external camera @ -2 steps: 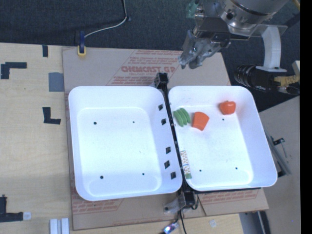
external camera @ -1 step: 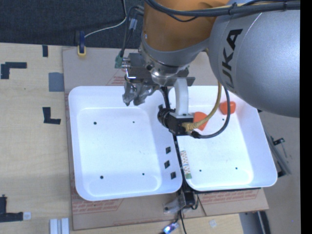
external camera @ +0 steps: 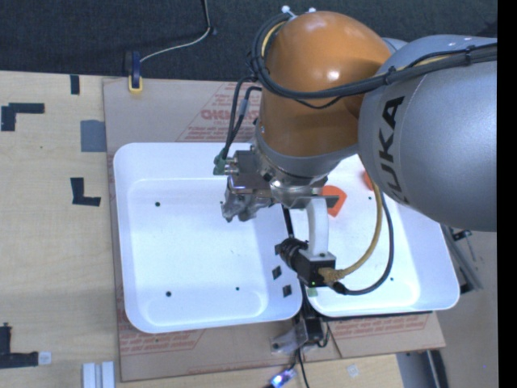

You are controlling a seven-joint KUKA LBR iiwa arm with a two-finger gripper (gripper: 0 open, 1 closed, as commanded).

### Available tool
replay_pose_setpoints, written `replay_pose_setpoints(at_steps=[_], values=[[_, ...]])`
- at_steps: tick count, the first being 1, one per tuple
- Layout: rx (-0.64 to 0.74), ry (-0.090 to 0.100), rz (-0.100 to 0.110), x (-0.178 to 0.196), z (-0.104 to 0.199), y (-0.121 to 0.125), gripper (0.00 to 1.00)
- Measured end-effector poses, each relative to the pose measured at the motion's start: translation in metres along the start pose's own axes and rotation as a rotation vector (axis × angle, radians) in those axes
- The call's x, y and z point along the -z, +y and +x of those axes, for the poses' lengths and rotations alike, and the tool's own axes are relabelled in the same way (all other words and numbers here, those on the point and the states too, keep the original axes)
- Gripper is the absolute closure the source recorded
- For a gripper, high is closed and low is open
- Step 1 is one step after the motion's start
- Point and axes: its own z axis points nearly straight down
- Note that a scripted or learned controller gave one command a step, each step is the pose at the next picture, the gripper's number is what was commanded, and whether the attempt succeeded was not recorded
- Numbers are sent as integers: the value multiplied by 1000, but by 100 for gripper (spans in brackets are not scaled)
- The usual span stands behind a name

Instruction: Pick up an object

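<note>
My gripper [external camera: 241, 203] hangs low over the right part of the left white bin [external camera: 129, 241], close to the divide between the two bins. The big orange and grey wrist covers it from above. An orange object [external camera: 334, 200] lies in the right white bin [external camera: 404, 293], just right of the arm's mount, and is partly hidden by it. Another small orange patch [external camera: 367, 180] peeks out beside the grey arm link. I see nothing held under the gripper.
Both bins rest on a cardboard sheet [external camera: 178, 120] on the wooden bench. A black cable loops from the wrist down over the right bin [external camera: 380, 249]. A yellow clip [external camera: 135, 82] sits at the cardboard's far left corner.
</note>
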Motion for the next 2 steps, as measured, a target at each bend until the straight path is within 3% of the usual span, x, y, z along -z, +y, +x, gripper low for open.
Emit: replay_pose_setpoints(at_steps=[1, 2], values=[[2, 5, -15, 55, -20, 2, 100], [5, 9, -26, 183, -8, 24, 100]])
